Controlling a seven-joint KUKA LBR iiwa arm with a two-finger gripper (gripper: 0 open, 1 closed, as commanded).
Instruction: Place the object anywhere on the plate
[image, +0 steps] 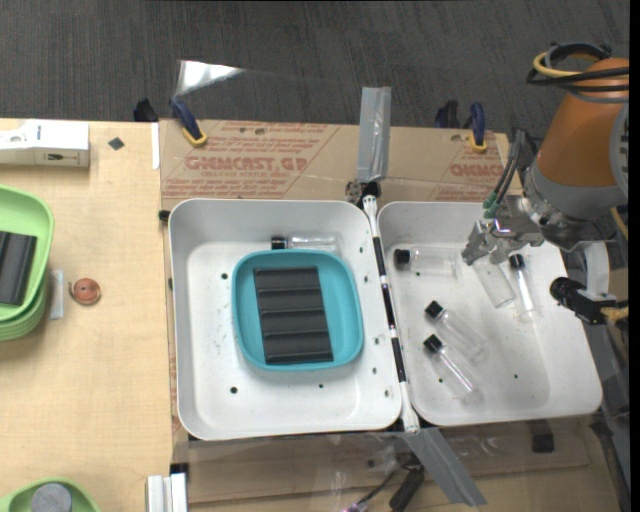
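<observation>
Camera view: the clear vial with a black cap (521, 283) is lying near the upper right of the right bin (560, 400), its long axis running nearly up-down in frame, cap end pointing away from the viewer and toward the gripper (492, 243); the body is see-through and hard to trace against the white floor. The gripper is hanging just above-left of it; whether its pincer is apart or together cannot be told. Three more capped vials are lying in the same bin: one (418, 259) near the top left, and two (448, 322) (447, 362) toward the centre, slanting down-right. The teal plate (246, 300) is sitting in the left bin (200, 390), carrying a black ribbed block (292, 315). Another vial (302, 242) is lying just behind the plate's far edge.
</observation>
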